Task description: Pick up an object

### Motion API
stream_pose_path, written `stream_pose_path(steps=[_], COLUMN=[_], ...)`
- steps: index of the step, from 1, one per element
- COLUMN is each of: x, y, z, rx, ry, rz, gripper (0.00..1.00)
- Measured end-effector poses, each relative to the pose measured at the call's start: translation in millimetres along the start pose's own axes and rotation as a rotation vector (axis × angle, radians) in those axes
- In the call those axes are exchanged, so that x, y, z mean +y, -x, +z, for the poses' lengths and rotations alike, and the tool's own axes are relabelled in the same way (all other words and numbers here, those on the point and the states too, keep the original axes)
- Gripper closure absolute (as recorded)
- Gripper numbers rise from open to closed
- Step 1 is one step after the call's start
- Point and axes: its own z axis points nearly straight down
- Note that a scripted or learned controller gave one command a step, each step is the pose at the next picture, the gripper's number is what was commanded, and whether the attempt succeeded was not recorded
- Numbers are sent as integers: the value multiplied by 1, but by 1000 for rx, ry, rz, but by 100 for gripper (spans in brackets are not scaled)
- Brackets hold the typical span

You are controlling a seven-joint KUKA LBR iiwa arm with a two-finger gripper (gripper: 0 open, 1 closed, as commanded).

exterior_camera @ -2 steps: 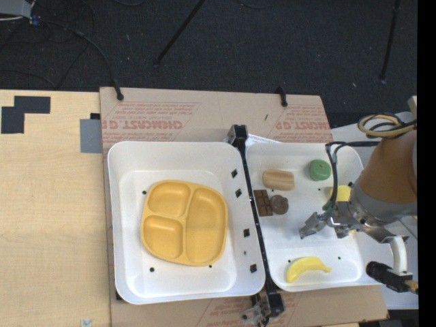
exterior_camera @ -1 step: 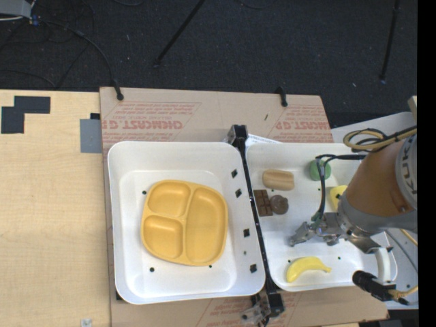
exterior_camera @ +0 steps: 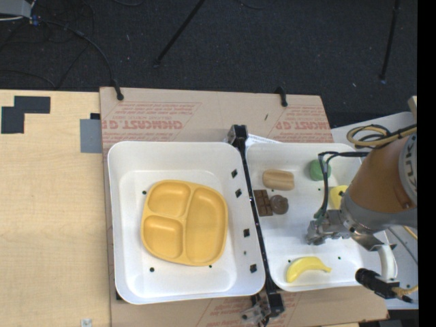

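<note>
Reaching low into the right bin [exterior_camera: 300,278], the gripper [exterior_camera: 318,234] carries nothing yet; the banana [exterior_camera: 306,268] and other items still lie unpicked.

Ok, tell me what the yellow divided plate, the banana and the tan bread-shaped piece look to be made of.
Divided plate: likely moulded plastic, with even yellow colour, rounded compartment ridges and a soft sheen.
Banana: probably a plastic toy, uniformly bright yellow and smooth.
Tan bread-shaped piece: perhaps plastic or foam, matte; too small to tell.
</note>
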Motion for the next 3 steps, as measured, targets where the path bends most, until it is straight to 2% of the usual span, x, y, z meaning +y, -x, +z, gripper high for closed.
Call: stream_pose_path(steps=[2, 3], x=[7, 7], y=[-11, -11], z=[-95, -104], rx=[-3, -3], ry=[5, 3], rz=[-6, -6], gripper=[100, 100])
